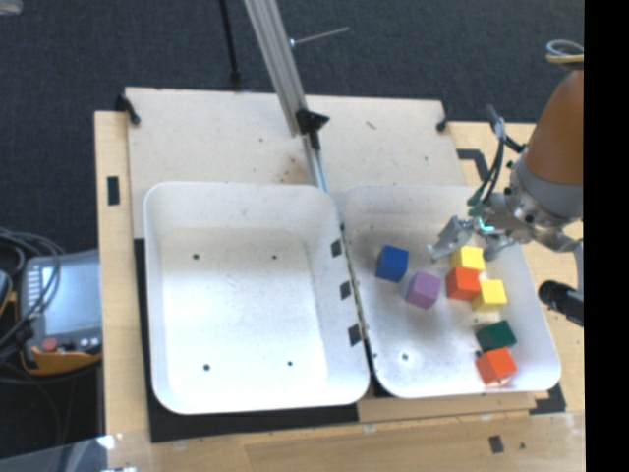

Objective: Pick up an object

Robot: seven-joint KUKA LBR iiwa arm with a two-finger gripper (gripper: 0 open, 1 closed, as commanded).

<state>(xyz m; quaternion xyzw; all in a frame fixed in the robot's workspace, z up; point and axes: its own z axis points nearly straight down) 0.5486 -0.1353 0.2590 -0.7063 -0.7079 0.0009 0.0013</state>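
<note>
jaws [454, 244] low in right bin [393, 367], beside yellow cube [472, 258]; jaw state unclear, cannot tell.

You're looking at a robotics lab: a plywood bench [108, 264] bears two white bins [157, 264] over dark carpet [79, 37]. An aluminium camera mast [275, 47] rises behind (cables and a grey control box [54, 298] sit at the left).
</note>
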